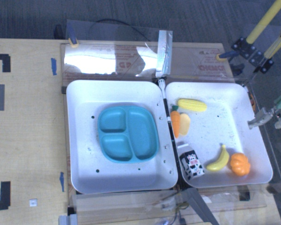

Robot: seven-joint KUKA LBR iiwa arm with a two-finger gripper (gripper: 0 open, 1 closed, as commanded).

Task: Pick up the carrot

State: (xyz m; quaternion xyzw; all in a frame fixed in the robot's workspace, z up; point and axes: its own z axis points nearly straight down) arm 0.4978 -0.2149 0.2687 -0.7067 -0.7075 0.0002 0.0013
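A blue divided plate (128, 134) is seen in the left bin (79, 172). The carrot (176, 122) lies at the right bin's (257, 172) left wall, untouched. Approach not yet begun, it is judged; a descent over the carrot is called for. Claw state cannot be told.

Two white bins (79, 172) sit side by side. One blue plate (128, 133). One carrot (175, 123), corn cob (192, 105), banana (218, 160), orange fruit (240, 164), milk carton (192, 165).
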